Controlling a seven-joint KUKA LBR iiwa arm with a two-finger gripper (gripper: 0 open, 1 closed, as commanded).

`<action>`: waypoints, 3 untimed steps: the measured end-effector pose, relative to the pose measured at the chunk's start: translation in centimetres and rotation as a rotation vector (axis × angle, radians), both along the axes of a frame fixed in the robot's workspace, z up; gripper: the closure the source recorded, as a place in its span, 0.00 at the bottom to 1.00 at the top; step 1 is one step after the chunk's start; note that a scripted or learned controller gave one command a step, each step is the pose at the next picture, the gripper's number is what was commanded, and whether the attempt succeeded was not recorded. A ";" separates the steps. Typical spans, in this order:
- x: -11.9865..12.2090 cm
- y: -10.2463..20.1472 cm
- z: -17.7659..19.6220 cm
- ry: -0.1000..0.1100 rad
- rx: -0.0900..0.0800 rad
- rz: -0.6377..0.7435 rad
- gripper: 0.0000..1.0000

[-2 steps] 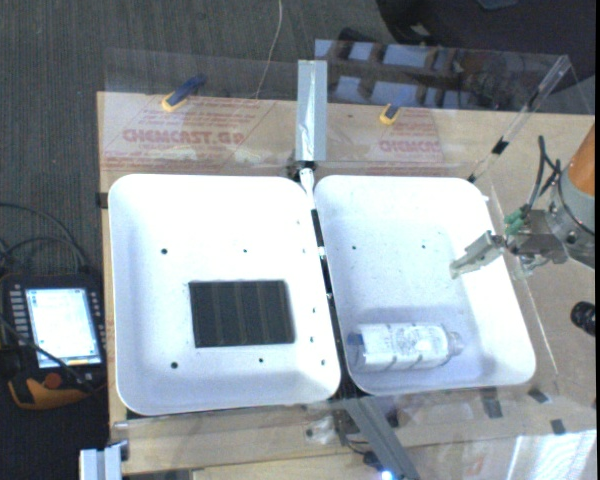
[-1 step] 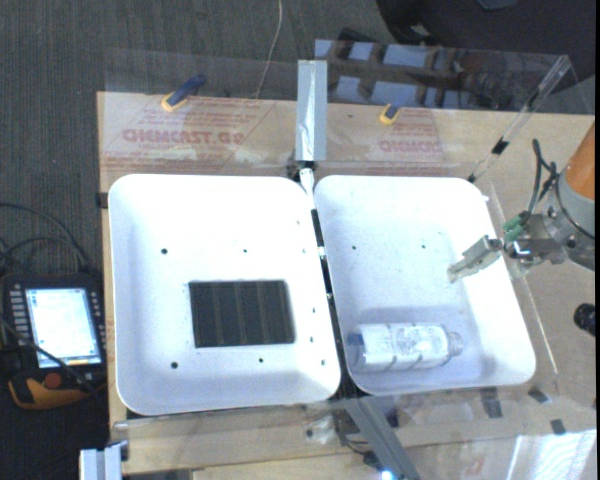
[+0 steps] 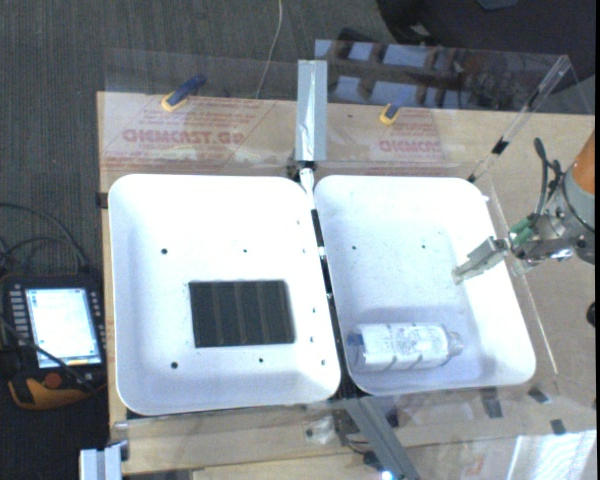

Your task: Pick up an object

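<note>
Two shallow white bins are set side by side on the tabletop [image 3: 180, 133]. In the right bin [image 3: 400, 208], a clear plastic bottle [image 3: 405, 345] with a pale label is laid on its side close to the near wall, its cap end turned toward the left. In the left bin [image 3: 160, 218], a dark ribbed rectangular panel [image 3: 241, 313] is laid flat, somewhat near of centre.

The arm is seen entering from the right, with the orange band at the frame edge. The end effector [image 3: 472, 264] is positioned over the right bin's right-hand side — far of the bottle and apart from it. How far it is open cannot be told; nothing is seen held in it.

A handheld control pendant [image 3: 55, 333] with a lit screen is observed on the floor to the left of the tabletop. Two small clamps — one blue and yellow [image 3: 183, 91], one yellow [image 3: 389, 114] — are noted at the far edge.
</note>
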State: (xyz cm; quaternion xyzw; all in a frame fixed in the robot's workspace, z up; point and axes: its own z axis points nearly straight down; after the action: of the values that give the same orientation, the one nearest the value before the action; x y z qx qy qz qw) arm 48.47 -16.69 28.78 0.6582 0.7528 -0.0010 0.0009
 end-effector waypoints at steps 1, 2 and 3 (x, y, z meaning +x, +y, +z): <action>0.0 0.3 -3.9 0.001 0.001 -0.040 0.00; 0.0 -1.5 -4.5 0.000 0.003 -0.064 0.00; 0.1 -4.2 -19.0 -0.001 0.005 -0.138 0.00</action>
State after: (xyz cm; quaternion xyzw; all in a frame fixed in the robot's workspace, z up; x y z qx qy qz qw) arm 48.56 -20.94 9.77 0.7084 0.7058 0.0012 -0.0007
